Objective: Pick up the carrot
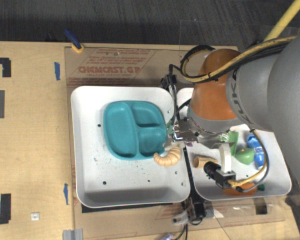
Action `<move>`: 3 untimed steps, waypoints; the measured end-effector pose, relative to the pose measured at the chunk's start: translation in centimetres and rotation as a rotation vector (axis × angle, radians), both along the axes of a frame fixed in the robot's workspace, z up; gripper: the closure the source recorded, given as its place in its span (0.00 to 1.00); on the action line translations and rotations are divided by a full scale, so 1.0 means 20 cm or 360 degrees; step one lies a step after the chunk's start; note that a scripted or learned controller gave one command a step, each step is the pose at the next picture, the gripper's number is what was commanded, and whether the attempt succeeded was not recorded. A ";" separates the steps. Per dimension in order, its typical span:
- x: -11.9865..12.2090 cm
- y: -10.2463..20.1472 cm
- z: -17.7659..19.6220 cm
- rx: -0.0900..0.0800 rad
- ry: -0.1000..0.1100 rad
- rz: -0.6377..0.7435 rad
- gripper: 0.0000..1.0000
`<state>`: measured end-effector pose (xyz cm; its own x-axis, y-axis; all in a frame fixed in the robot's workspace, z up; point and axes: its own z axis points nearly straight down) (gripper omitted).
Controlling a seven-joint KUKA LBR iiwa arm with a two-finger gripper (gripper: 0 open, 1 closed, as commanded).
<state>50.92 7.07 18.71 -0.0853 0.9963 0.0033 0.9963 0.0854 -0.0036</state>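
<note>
Carrot (pixel 238 185): orange sliver at right bin's (pixel 280 184) front edge, mostly hidden.
Gripper (pixel 174 140): mine, at left bin's (pixel 90 174) right edge; grip unclear.

You are looking down on a robotics lab test cell, not a home or a kitchen. The tabletop (pixel 30 149) is plain tan board marked with blue tape tabs (pixel 57 70) and black tape corner brackets (pixel 4 66), the sort of layout marks used for calibration. A flattened cardboard sheet (pixel 110 64) with red print lies under two shallow white bins (pixel 85 184). The grey industrial arm (pixel 275 84) with its orange band (pixel 215 91) carries loose cables (pixel 200 64) and a yellow hose (pixel 287 16). Beyond the tabletop you see dark office-style carpet (pixel 115 9). The bins hold plastic toy goods, such as a teal divided plate (pixel 132 129).
</note>
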 end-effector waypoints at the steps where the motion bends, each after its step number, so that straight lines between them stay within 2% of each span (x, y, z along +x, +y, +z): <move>1: -0.16 0.11 -0.39 -0.0007 0.0006 -0.0152 1.00; 2: -0.15 0.17 -0.37 0.0024 -0.0003 -0.0130 0.00; 3: -0.15 0.57 -0.36 -0.0005 -0.0006 0.0129 0.00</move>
